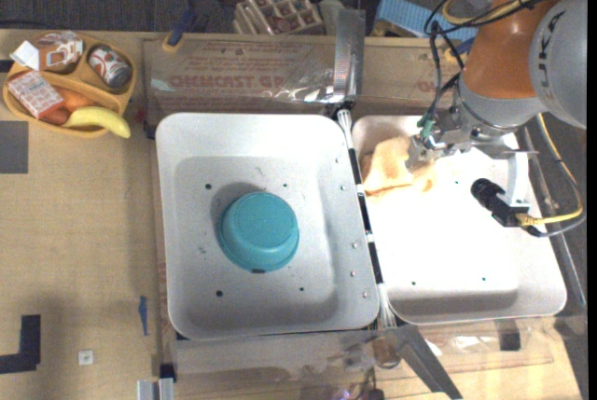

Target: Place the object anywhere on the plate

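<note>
A pale orange object (387, 163) lies in the right bin's (476, 291) far left corner, against the wall. The tool (422, 149) hangs at its right edge; whether it grips, I cannot tell. The teal plate (260, 230) sits in the left bin (187, 202), well apart.

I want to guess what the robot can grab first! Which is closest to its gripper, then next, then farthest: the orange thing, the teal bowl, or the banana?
1. Orange thing: right bin's back left corner, right beside the gripper.
2. Teal bowl: upside down in the middle of the left bin.
3. Banana: on the yellow tray at the bench's far left.
</note>
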